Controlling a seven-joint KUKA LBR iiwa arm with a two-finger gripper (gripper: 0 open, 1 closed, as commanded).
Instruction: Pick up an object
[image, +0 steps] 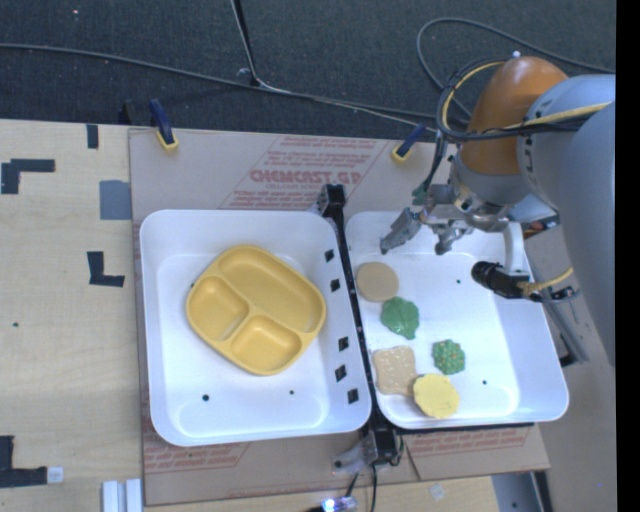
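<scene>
My gripper (420, 236) hangs over the far left part of the right bin (520, 340), its two fingers spread open with nothing between them. Just below it lies a tan round cookie (377, 280). Nearer the front lie a dark green leafy piece (401, 317), a small green broccoli piece (448, 356), a tan square cracker (394, 368) and a yellow round piece (436, 395). All of them rest on the bin floor, apart from the gripper.
The left bin (170, 390) holds a yellow divided tray (256, 308), tilted in plan. A black divider strip (342, 300) runs between the two bins. The arm's grey body and orange band fill the upper right.
</scene>
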